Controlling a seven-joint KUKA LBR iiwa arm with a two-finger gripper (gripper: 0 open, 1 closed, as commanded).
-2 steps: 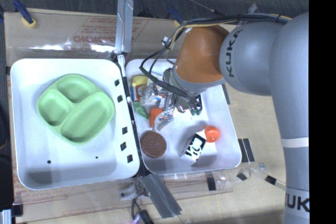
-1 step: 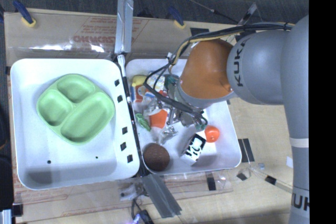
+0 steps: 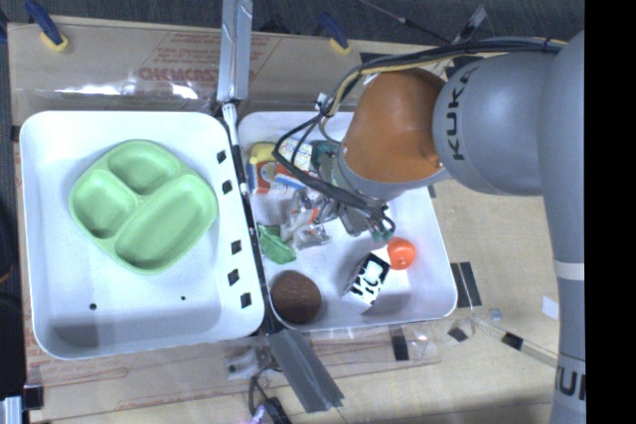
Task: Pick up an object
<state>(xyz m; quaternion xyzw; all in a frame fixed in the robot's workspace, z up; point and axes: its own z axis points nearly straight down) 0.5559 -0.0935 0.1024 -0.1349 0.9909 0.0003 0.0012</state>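
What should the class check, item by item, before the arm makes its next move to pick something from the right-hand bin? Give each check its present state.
1. Gripper is over the right bin: ok.
2. Finger opening: cannot tell, hidden among clutter.
3. Something held between the fingers: cannot tell.
4. Brown ball lies apart from the gripper, unobstructed: ok.
5. Orange ball and the black-and-white box touch each other: not ok for a clean single pick.
6. Green divided plate sits in the left bin, out of the way: ok.

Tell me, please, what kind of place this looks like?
Probably a robotics lab's grasping test bench: a KUKA arm reaches over two white bins, one holding a green divided plate, the other assorted small objects.
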